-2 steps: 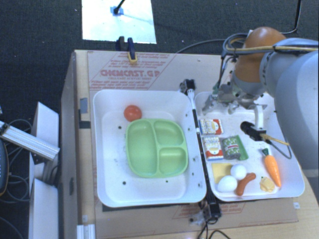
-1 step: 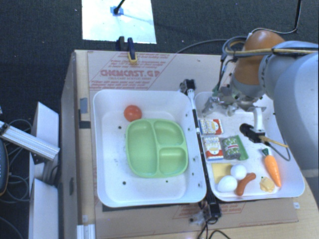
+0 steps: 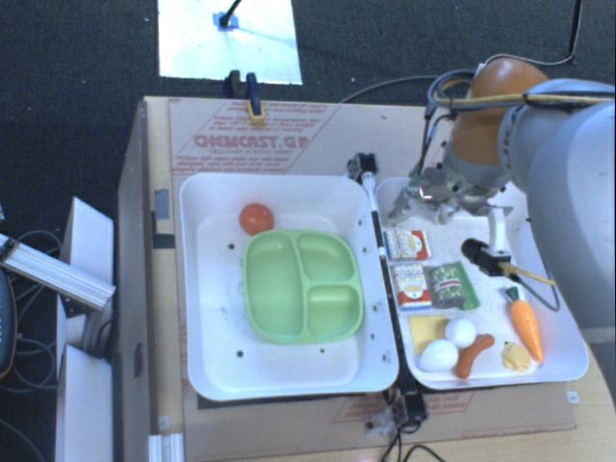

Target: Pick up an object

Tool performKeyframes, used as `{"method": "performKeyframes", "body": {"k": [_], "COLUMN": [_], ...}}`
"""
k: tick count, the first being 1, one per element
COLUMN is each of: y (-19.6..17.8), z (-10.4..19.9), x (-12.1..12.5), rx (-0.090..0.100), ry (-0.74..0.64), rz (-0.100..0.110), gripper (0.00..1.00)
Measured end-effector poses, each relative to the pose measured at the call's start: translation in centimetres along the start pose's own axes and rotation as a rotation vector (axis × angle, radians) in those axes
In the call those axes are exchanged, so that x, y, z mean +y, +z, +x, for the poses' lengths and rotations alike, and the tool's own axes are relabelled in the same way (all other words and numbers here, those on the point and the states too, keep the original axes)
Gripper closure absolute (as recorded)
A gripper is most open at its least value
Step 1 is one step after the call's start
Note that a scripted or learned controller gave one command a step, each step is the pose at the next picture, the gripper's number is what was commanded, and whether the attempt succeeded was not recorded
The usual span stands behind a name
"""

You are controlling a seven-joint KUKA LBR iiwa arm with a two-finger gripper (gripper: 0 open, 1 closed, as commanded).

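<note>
My gripper (image 3: 428,203) hangs over the far left corner of the right bin (image 3: 570,362), just behind a red-and-white carton (image 3: 407,244). Nothing is visibly held in it. Closer to the front lie a second carton (image 3: 411,285), a green packet (image 3: 450,285), a yellow cheese slice (image 3: 424,330), two white eggs (image 3: 460,332) (image 3: 439,355), a brown sausage (image 3: 474,354), an orange carrot (image 3: 526,327) and a small yellow piece (image 3: 517,356).
The left bin (image 3: 207,258) holds a green divided plate (image 3: 301,285) and a red tomato (image 3: 255,218) at its far side. A black divider (image 3: 377,239) runs between the bins. The grey arm (image 3: 568,162) covers the right bin's far right corner.
</note>
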State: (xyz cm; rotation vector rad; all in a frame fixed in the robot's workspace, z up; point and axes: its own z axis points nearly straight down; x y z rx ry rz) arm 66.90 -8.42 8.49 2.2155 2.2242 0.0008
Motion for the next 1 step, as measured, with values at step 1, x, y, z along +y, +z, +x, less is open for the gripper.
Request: {"method": "performKeyframes", "body": {"k": [1], "y": [-0.02], "z": [-0.26], "x": [0.01], "rx": [0.000], "ry": [0.002], "rz": [-0.001], "gripper": [0.00]}}
